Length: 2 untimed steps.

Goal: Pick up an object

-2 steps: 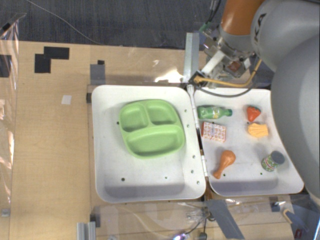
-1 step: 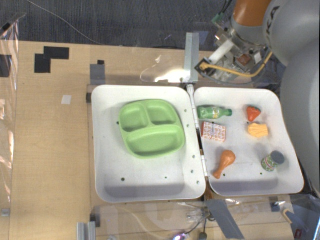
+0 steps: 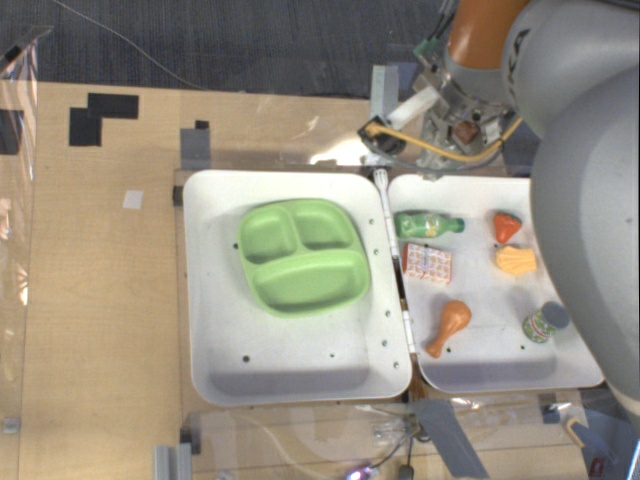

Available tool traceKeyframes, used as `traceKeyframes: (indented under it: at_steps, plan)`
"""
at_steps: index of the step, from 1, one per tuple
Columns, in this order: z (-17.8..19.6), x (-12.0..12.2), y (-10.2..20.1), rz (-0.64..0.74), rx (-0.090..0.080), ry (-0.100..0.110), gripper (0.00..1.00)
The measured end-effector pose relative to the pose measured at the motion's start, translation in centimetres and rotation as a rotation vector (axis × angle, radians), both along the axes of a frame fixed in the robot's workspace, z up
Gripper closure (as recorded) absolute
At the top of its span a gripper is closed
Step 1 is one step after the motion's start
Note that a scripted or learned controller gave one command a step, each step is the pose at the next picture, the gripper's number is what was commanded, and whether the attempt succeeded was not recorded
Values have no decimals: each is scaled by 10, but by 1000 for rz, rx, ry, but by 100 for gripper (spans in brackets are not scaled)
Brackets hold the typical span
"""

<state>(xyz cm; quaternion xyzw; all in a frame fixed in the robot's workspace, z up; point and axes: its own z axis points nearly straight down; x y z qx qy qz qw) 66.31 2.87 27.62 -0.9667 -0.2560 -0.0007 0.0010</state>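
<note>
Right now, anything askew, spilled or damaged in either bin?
Nothing spilled or broken. The green bottle and the drumstick lie on their sides in the right bin. The green plate sits slightly rotated in the left bin.

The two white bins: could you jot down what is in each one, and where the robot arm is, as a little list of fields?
left bin: one green plastic divided tray with three compartments
right bin: six small items
near its back edge: green plastic bottle lying on its side; red strawberry-like toy
middle: white packet with red pattern; yellow toy piece
near its front edge: orange drumstick-shaped toy; small green-labelled can
arm: wrist end sits past the back of the right bin, above the bench
held item: none seen
</note>
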Motion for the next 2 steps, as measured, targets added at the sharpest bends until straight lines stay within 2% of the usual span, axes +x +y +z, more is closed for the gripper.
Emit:
traceKeyframes:
  at_steps: [1,2]
  plan:
    - [35,-6,-38,94,-3,-2,100]
    - [-43,-5,-39,-135,0,1,100]
